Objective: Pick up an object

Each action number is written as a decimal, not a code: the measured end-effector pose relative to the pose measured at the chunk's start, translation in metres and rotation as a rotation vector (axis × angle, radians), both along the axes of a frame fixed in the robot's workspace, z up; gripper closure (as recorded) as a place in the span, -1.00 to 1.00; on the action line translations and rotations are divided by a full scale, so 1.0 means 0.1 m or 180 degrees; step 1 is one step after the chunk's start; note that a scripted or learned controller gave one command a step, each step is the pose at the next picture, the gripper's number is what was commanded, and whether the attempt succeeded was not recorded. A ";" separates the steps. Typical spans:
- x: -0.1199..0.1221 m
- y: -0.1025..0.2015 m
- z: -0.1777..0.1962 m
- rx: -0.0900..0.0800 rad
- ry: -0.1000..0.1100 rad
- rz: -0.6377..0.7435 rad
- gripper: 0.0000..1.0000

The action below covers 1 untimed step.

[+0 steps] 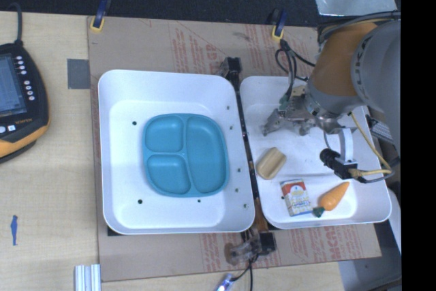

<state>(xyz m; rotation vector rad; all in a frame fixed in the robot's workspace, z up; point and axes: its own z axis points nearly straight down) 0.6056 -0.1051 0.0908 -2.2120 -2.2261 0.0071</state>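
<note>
The right bin (253, 97) holds three loose things: a tan block (270, 163) near its left wall, a small red and white carton (296, 197) toward the front, and an orange carrot (334, 195) at the front right. My gripper (291, 119) hangs low over the back half of this bin, just behind and to the right of the tan block. Nothing is visibly held. The grey arm with its orange band (340, 68) comes in from the right and hides the bin's back right part.
In the left bin (109, 146) lies a blue divided plate (185, 153). A teach pendant (17, 102) rests on the bench at the far left. Clamps (101, 13) pin the cardboard sheet at the back. Black cables (337, 160) trail over the right bin.
</note>
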 end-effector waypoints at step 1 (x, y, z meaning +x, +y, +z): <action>-0.90 -0.01 0.15 0.0001 -0.0003 -0.0002 -1.00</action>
